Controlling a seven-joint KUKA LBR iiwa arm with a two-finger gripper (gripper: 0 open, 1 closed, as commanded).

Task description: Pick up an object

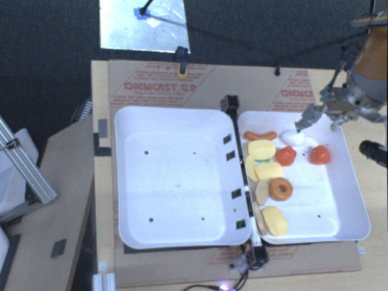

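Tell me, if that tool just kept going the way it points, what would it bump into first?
Most likely the white object at the back of the right bin. The tool hangs over it, pointing down and slightly left. Depth is hard to judge from this slanted view.

white bins (176,223), red tomatoes (286,156), yellow pieces (262,150), brown doughnut (280,189).
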